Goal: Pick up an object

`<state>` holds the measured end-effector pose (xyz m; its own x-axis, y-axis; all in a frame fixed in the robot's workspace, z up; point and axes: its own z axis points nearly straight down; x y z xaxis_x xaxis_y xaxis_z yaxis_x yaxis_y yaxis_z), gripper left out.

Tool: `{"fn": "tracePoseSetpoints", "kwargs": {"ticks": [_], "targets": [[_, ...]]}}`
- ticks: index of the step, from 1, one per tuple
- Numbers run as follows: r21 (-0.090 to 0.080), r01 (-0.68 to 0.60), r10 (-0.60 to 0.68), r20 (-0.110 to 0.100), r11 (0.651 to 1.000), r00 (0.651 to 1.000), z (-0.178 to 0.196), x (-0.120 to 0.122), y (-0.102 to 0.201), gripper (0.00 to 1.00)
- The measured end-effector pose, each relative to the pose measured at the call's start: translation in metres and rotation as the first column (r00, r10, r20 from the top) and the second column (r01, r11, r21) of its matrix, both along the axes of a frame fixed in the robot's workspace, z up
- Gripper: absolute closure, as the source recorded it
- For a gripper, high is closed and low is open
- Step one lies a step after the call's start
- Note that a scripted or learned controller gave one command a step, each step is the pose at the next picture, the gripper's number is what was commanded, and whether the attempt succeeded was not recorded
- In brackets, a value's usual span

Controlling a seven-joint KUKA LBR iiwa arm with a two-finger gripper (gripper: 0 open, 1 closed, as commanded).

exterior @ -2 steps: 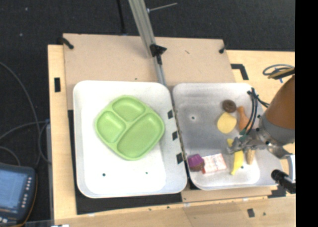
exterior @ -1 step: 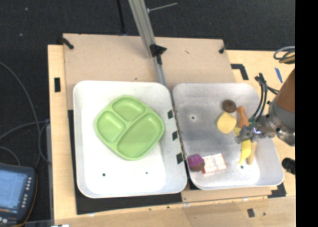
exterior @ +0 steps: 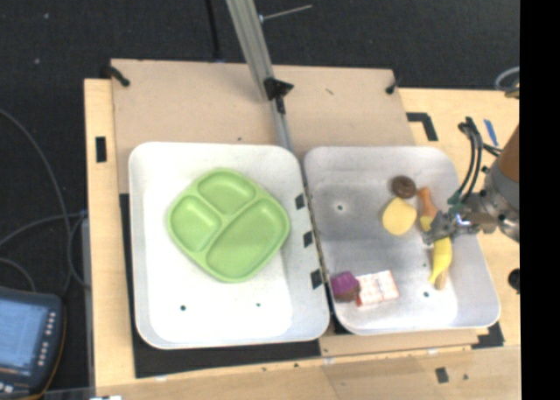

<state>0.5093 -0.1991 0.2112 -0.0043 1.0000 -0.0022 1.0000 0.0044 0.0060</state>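
Note:
The right bin (exterior: 367, 171) holds several objects. A yellow banana (exterior: 441, 262) lies near its right side, next to an orange carrot-like piece (exterior: 425, 201). A yellow rounded fruit (exterior: 398, 217) and a small brown round thing (exterior: 402, 185) sit just left of them. Toward the front are a purple block (exterior: 345, 284) and a white and red packet (exterior: 377, 288). My gripper (exterior: 451, 222) comes in from the right and hangs over the banana's upper end, beside the carrot piece. Nothing is visibly held.
The left bin (exterior: 157, 302) holds a green divided plate (exterior: 229, 224). A slanted metal post (exterior: 249, 31) rises behind the bins. Black cables (exterior: 472, 157) hang along the arm at the right edge.

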Motion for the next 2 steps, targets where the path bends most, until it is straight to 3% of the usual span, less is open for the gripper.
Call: {"fn": "tracePoseSetpoints", "kwargs": {"ticks": [2], "targets": [[0.003, -0.005, 0.005, -0.002, 1.0, 1.0, 0.028, 0.027, 0.099, 1.0]]}}
